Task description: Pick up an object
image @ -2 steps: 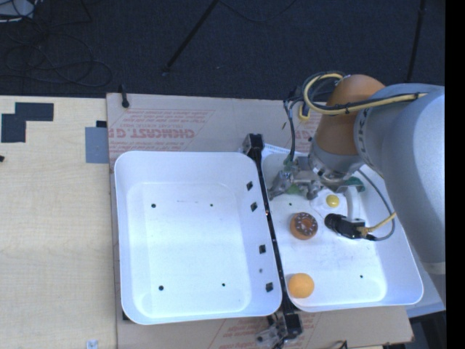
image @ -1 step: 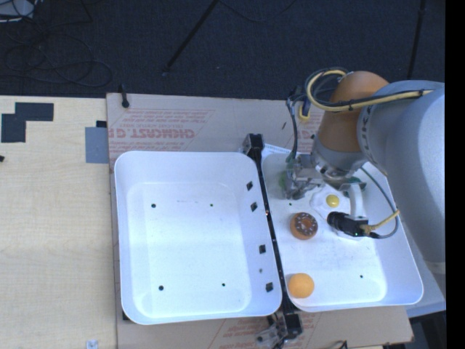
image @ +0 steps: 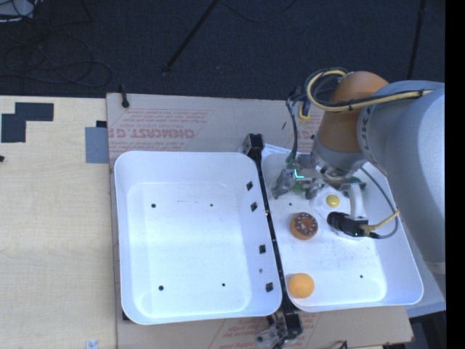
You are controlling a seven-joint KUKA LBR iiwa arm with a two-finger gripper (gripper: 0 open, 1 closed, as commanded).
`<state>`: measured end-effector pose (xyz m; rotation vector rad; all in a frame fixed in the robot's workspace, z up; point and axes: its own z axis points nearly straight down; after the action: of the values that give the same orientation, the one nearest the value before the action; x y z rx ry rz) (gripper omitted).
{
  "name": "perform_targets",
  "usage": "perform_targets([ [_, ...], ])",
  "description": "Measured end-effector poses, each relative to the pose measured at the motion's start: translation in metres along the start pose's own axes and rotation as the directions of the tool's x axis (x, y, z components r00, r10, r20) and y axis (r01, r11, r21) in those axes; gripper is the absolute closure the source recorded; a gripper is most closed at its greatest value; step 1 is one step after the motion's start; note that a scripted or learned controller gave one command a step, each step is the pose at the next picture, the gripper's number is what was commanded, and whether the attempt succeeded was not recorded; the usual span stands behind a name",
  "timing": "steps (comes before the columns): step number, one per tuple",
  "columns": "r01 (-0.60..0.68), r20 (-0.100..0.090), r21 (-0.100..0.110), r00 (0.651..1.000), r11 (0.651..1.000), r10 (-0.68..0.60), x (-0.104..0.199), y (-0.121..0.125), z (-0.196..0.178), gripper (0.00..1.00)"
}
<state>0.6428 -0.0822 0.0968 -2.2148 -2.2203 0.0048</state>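
My gripper (image: 296, 190) hangs low over the back left part of the right bin (image: 392, 286), close to the divider between the two bins. Its two grey fingers stand apart, open, with nothing between them. A round brown disc-like object with speckles (image: 304, 225) lies just in front of the gripper, apart from it. A small yellow object (image: 332, 201) rests to the gripper's right, partly under the wrist. An orange ball (image: 301, 285) sits near the right bin's front left corner.
The left bin (image: 131, 195) stands beside the right one, their rims meeting at a black-clipped edge (image: 263, 217). Cardboard (image: 182, 126) lies under both bins. The arm's bulky grey body (image: 414, 158) covers the right bin's back right side.
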Motion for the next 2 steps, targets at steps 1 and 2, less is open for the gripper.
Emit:
perform_targets([
  [1,0.000,0.001,0.001,1.000,1.000,0.000,0.001,0.000,0.010,0.00],
  [2,-0.001,0.000,0.006,1.000,1.000,0.001,-0.001,-0.001,0.000,1.00],
])
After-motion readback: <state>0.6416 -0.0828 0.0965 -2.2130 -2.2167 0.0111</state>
